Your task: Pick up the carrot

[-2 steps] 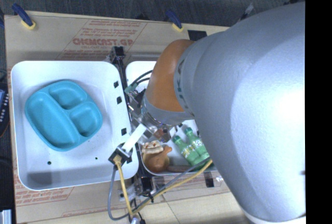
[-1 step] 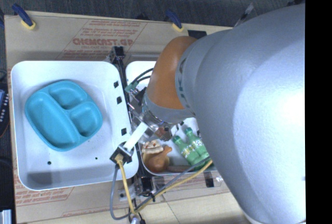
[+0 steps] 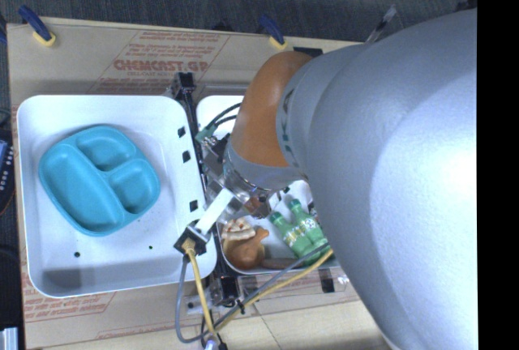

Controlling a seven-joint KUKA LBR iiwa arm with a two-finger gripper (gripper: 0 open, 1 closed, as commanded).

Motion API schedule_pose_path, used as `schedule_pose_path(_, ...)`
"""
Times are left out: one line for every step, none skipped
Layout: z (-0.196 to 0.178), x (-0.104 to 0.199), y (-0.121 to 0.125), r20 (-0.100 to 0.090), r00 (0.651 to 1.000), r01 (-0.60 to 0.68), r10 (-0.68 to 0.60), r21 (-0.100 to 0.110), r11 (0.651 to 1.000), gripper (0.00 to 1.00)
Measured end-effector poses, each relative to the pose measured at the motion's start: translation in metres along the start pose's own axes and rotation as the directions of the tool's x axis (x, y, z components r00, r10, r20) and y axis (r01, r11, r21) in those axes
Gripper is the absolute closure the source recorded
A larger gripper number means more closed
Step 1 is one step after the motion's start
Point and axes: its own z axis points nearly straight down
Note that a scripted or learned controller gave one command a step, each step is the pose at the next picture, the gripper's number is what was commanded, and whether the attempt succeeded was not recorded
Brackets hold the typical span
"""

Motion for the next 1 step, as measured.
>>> schedule_pose_path(0.0001, 0.0000, 0.0000, 0.000, 1.000, 0.000, 0.000, 0.000, 1.000, 0.00)
